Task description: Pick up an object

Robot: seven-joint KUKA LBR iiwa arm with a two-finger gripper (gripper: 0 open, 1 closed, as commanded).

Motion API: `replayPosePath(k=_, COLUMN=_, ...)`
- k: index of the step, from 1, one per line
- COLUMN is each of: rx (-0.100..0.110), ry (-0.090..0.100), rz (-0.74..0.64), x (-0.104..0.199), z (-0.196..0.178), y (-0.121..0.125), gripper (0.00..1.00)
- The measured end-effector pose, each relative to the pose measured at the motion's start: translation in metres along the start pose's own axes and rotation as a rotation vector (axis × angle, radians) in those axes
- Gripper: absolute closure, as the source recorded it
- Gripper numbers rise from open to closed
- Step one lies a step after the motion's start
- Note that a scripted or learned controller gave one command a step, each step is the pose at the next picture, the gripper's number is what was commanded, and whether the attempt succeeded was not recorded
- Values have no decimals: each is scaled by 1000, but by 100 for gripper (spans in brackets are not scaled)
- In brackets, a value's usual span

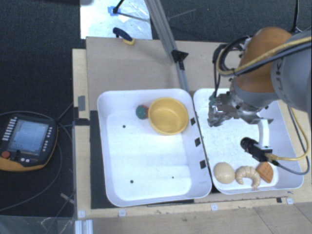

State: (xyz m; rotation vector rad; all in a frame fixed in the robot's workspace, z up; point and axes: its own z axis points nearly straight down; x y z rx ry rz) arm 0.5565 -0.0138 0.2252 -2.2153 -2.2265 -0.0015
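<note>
White plastic forms two shallow bins set side by side on the bench. Along the lower edge of the right bin [287,182] lie three food items in a row: a pale round bun [224,172], a croissant [248,175] just right of it, and an orange-brown wedge [265,171] touching the croissant's right end. Higher in that bin, at centre right of the frame, the gripper [217,114] hangs over the bin floor near its left wall, well apart from the three items; its state cannot be told. In the left bin [146,179], toward the upper wall, sits a yellow bowl [168,116] with a small dark-green object [142,112] touching its left side. At far left, off the bench, rests a control pendant [27,141].
</note>
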Motion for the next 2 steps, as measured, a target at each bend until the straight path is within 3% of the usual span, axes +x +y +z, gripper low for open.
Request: replayPosePath(k=2, rx=-1, ry=0, rz=0, x=113, z=-12, y=29, gripper=100)
